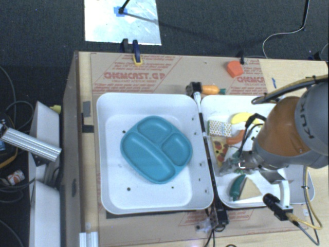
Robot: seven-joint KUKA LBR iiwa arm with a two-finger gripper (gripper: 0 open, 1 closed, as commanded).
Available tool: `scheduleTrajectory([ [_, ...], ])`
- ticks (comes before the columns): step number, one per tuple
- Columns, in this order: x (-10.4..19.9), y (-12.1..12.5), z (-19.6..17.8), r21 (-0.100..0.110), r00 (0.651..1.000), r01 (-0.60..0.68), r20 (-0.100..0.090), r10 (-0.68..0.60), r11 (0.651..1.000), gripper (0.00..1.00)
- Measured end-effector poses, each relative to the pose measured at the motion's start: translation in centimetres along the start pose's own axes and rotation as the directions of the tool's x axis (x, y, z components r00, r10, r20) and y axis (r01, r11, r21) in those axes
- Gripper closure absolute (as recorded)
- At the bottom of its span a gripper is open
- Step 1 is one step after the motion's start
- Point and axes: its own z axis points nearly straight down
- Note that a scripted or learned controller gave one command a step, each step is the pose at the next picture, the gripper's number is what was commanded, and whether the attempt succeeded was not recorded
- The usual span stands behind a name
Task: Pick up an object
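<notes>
Seemingly, nothing is lifted yet: the two-finger gripper (237, 164) is lowered into the right white bin (267, 103), among a yellow rounded object (238, 118), a patterned card-like piece (219, 128) and a dark teal tool-shaped object (237, 187). Whether anything is held cannot be told. A blue divided plastic tray (156, 148) is seen in the left white bin (115, 112). Both bins are borne by a cardboard-covered bench (154, 71) on dark carpet.

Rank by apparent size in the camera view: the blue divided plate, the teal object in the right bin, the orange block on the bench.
1. blue divided plate, by far the largest.
2. teal object.
3. orange block, close to the teal object in size, so that order is unsure.
</notes>
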Motion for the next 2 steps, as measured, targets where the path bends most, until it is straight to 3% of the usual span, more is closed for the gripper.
scheduleTrajectory([
  [1, -2.4, 7.2, 0.0, -0.001, 1.000, 0.001, 0.001, -0.001, 1.000, 0.00],
  [2, -1.3, 12.7, 0.0, 0.000, 1.000, 0.004, 0.000, -0.004, 1.000, 0.00],
])
